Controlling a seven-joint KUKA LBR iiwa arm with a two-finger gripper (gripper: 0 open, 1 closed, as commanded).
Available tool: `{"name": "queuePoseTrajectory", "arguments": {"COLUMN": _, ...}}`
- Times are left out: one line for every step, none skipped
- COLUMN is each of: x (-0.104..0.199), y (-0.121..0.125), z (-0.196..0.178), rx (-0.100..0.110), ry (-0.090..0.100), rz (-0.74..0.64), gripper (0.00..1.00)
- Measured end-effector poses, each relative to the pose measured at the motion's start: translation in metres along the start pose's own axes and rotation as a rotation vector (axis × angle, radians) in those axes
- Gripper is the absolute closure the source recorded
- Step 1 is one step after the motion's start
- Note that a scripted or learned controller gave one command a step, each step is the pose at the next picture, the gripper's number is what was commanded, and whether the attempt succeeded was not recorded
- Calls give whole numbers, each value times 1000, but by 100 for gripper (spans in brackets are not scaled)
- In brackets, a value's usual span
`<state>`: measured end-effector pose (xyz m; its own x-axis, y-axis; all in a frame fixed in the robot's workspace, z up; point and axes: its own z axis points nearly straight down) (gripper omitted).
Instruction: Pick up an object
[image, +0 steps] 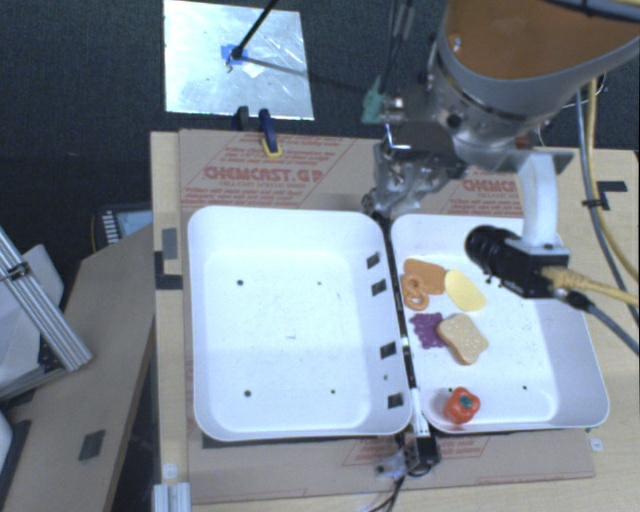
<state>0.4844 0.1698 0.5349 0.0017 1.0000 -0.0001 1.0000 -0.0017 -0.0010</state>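
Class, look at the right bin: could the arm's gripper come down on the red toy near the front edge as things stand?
Probably yes. The red toy sits apart from the other food pieces, uncovered, in the right bin. The gripper hangs above the bins' rear edge.

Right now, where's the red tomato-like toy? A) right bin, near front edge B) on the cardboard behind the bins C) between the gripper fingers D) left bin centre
A: the red tomato-like toy lies in the right bin near its front rim, apart from the cluster of toy foods further back, with the slice of toy bread the closest of them.

Dark floor (80, 100) surrounds a wooden bench (165, 170) and foil sheet (240, 60).
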Motion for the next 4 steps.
{"name": "queuePoseTrajectory", "arguments": {"x": 44, "y": 8, "z": 0, "rx": -3, "ry": 1, "rz": -8, "gripper": 100}}
{"name": "queuePoseTrajectory", "arguments": {"x": 60, "y": 1, "z": 156, "rx": 13, "ry": -6, "rz": -7, "gripper": 100}}
{"name": "queuePoseTrajectory", "arguments": {"x": 20, "y": 75, "z": 147, "rx": -6, "ry": -1, "rz": 3, "gripper": 100}}
{"name": "queuePoseTrajectory", "arguments": {"x": -3, "y": 44, "z": 5, "rx": -16, "ry": 5, "rz": -1, "gripper": 100}}
